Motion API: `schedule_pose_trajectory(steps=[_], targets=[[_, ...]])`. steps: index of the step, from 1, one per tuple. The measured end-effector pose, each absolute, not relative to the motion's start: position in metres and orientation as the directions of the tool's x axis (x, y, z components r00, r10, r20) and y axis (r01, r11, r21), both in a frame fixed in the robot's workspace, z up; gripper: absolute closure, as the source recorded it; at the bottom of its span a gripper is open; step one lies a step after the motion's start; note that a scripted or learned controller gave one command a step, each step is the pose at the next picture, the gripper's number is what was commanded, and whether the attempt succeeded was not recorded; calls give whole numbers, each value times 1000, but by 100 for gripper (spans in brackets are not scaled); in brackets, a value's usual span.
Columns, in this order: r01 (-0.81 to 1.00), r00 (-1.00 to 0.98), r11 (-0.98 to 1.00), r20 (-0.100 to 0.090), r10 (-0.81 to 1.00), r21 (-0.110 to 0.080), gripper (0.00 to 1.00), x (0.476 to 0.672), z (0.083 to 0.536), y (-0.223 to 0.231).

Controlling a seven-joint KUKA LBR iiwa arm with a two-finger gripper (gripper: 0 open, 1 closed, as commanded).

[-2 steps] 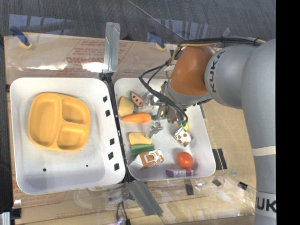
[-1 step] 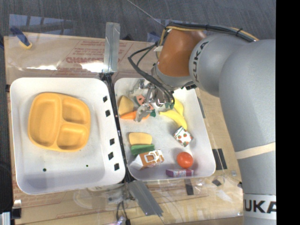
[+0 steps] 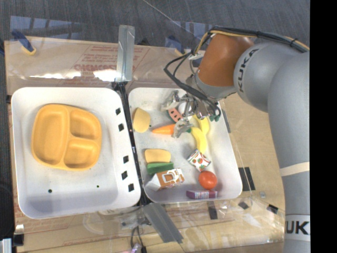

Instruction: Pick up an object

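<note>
My gripper [image 3: 177, 115] is low in the upper part of the right bin [image 3: 227, 157], reaching in from the right. Its fingers [image 3: 181, 125] stand apart, so it is open. A small reddish piece [image 3: 173, 110] shows between them, but I cannot tell what it is or whether it is touched. An orange carrot [image 3: 163, 129] lies just below and left of the lower finger. A yellow banana [image 3: 200, 133] lies just right of the gripper, partly under the wrist. A pale yellow round piece [image 3: 141, 120] lies to the left by the bin wall.
The lower half of the right bin holds a yellow block [image 3: 157, 156], a green item [image 3: 159, 167], two small cartons [image 3: 169, 178] [image 3: 198, 161], a red tomato [image 3: 208, 179] and a purple box [image 3: 201, 194]. The left bin [image 3: 31, 194] holds a yellow divided plate [image 3: 66, 136].
</note>
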State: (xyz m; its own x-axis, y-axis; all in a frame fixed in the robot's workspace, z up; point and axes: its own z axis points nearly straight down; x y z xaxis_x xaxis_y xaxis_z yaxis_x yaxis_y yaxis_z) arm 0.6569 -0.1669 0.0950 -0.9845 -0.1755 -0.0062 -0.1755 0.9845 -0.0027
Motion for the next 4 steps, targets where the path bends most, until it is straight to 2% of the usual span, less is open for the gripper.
schedule_pose_trajectory(steps=[1,2,3,4], targets=[[-181,-983,983,-11,-181,-4,100,659,107,-165],[-46,-999,999,-17,-46,-3,100,650,246,-111],[-433,-902,902,-5,-433,-5,100,641,297,-190],[-506,-862,862,6,-506,8,100,641,142,-152]])
